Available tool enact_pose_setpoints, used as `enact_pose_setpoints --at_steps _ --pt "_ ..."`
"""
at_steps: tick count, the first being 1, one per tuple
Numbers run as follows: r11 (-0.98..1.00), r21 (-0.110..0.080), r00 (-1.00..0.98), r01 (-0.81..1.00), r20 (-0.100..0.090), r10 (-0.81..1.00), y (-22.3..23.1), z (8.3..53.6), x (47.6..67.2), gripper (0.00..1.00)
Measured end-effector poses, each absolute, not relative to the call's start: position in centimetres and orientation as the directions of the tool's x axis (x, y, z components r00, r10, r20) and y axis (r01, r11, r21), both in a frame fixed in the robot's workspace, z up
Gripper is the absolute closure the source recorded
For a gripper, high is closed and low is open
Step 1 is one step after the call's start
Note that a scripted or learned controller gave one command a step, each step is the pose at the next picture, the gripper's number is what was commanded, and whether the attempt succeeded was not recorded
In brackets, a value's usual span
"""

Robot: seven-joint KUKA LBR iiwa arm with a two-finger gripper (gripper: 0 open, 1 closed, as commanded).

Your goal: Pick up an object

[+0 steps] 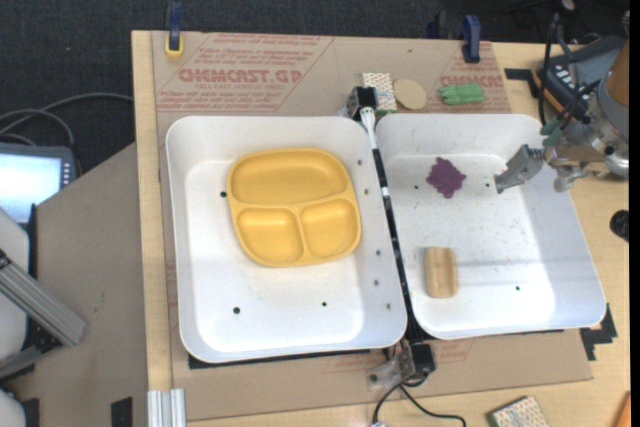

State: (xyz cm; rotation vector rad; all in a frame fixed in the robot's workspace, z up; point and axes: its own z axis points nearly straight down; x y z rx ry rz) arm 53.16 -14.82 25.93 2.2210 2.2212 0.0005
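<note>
Nearest to us, at the bottom of the view, lies the front lip of the right bin (560,320), a shallow white plastic tray with rounded corners and a speckled floor. We see a small tan wooden block (439,272) on that floor, rounded at its ends, lying ahead of the tool and well apart from it. A crumpled purple object (446,177), irregular and soft-looking, sits on the same floor at about the tool's own level, near it but not touching.

We find the tool (520,167) at the right bin's far-right side, a grey metal piece angled over the rim. We cannot tell whether it is wide or narrow, and we see nothing between its parts. The arm (590,130) behind it is grey and bulky.

Further from the tool, past the purple object, the left bin (200,315) holds a yellow plate (294,207), smooth plastic, rounded-square, divided into one long and two small compartments.

Both bins rest on a brown cardboard-like sheet over the bench (270,70), printed in red with "CHEMCAST GP" repeated. Beyond the bins on that sheet we see a round tan disc (410,94) and a green lumpy piece (462,95), and two blue clamps (175,18) grip its far edge.
</note>
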Motion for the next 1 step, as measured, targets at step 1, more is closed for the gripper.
enact_pose_setpoints --at_steps 1 --pt "0.003 0.001 -0.003 1.000 -0.001 1.000 -16.21 14.50 61.00 0.00"
